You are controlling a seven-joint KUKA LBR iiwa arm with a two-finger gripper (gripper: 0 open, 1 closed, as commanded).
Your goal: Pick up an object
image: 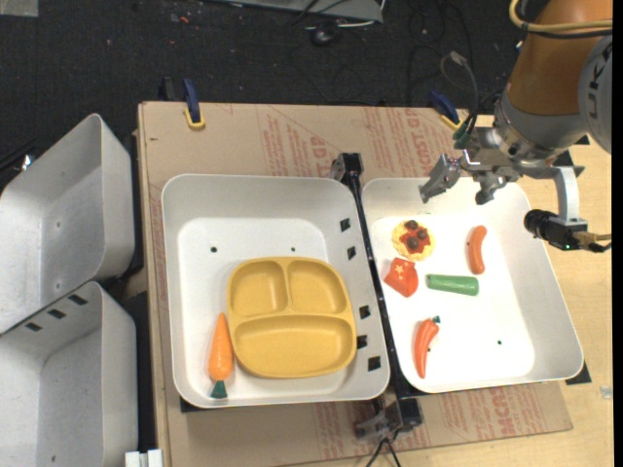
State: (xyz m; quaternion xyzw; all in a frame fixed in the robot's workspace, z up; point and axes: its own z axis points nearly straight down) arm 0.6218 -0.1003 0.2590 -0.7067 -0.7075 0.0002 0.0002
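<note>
My gripper (458, 189) hangs over the far edge of the right bin (550, 358), its two dark fingers spread apart with nothing between them. Below it in that bin lie a small round pizza slice toy (413, 240), a red-orange sausage (476, 249), a red wedge-shaped piece (401, 276), a green cucumber-like stick (452, 284) and a red chili pepper (425, 345). The pizza toy is the closest, just in front of the left finger. None of them touches the gripper.
The left bin (195, 212) holds a yellow divided plate (290, 316) and an orange carrot (221, 350) beside it. A black divider (365, 251) runs between the bins. Grey-white tubs (58, 261) stand at the left. A black device (555, 228) on the arm overhangs the right bin's rim.
</note>
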